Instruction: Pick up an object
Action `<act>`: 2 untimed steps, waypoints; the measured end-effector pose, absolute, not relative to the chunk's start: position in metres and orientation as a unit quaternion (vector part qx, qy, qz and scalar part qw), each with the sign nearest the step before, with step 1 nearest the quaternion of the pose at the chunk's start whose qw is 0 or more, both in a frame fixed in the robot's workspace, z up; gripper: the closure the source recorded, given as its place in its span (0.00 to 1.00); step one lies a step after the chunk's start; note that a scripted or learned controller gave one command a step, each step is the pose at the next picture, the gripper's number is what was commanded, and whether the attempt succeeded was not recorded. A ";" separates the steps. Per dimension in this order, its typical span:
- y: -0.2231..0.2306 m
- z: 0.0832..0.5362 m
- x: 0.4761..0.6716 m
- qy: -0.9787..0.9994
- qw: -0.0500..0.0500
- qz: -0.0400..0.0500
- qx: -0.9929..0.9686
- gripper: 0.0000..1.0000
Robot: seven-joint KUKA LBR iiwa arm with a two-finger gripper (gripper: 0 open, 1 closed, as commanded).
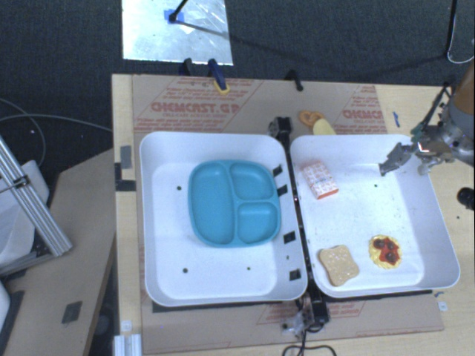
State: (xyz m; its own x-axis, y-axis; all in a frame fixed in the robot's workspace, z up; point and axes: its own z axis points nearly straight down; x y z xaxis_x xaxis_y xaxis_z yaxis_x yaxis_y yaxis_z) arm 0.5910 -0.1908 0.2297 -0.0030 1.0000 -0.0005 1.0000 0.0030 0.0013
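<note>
Locate the gripper [404,156] above the far right corner of the right bin [438,221]. Whether it is spread or pressed together you cannot tell from this slant, and nothing shows in its grasp.

Nearest to it, to its left on the bin floor, lies the box [319,179], pink-patterned and tilted, apart from the gripper. Well below the gripper, toward the near rim, lies the pizza [385,251]; just left of that lies the toast [339,265]. All three rest flat on the bin floor.

Beyond the divider, farther left, the left bin [167,199] bears a blue tray [234,202] with three compartments.

Judge the task as not yet begun in effect: no object is lifted. Remaining steps are choosing a target, descending, closing and raising. The box appears the closest candidate.
</note>
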 end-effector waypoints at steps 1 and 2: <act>-0.207 0.081 0.574 0.707 0.003 0.001 0.707 0.00; -0.208 0.101 0.578 0.708 0.008 0.003 0.707 1.00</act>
State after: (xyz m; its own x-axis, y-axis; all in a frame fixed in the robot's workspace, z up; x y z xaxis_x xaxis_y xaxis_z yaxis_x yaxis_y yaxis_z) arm 0.5776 -0.2085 0.1006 -0.0015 1.0000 -0.0078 0.9999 0.0016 0.0154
